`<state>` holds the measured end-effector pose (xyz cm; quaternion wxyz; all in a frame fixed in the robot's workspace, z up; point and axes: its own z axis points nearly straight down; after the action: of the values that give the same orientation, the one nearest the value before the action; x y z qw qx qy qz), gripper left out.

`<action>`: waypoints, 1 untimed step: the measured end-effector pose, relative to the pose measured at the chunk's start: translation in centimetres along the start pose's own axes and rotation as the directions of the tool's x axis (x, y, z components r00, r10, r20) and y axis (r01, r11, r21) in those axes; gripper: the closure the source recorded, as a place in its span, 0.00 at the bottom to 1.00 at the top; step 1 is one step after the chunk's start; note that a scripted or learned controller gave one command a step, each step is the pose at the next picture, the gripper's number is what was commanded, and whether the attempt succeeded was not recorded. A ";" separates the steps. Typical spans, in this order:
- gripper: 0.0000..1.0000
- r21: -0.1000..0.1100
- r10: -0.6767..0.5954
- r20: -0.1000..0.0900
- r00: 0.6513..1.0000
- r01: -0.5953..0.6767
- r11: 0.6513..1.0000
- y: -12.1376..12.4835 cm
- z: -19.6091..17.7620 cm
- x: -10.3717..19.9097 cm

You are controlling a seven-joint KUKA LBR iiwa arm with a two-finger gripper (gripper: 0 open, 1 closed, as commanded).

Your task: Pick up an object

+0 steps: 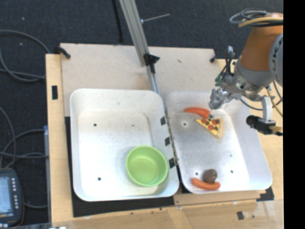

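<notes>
Beige worktop [109, 63] on dark carpet floor [43, 13], two white bins, green bowl [147, 165] in left bin [95, 109], pizza slice [210, 125], orange chili [196, 111], sausage [206, 184], brown lump [209, 175] in right bin [248, 161], jaws [215, 104] above chili, their opening cannot tell.

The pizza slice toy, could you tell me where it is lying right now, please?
The pizza slice lies in the right bin, toward its far side, just beside the orange chili pepper and slightly below the gripper.
</notes>
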<state>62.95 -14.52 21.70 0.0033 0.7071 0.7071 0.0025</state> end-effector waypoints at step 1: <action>1.00 0.000 -0.003 0.000 1.000 0.003 1.000 0.2 -5.5 -0.1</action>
<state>63.11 -14.63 27.19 0.0033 0.7061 0.7081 0.0024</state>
